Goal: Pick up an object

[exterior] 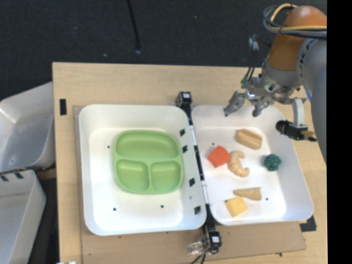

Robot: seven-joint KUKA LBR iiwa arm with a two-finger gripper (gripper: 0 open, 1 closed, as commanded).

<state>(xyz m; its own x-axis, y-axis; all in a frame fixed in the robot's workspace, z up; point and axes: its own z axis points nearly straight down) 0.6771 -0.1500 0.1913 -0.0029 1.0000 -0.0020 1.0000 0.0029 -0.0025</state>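
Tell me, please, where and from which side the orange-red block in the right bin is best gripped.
Probably across its flat opposite sides, coming straight down from above. The orange-red block lies low on the floor of the right bin, with the pale curved piece close on its right, so the jaws would best close along the other axis, where the floor looks bare.

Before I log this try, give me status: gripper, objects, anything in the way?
Gripper open, holding nothing, above right bin's far edge. Bread roll nearest, untouched. Nothing between them.
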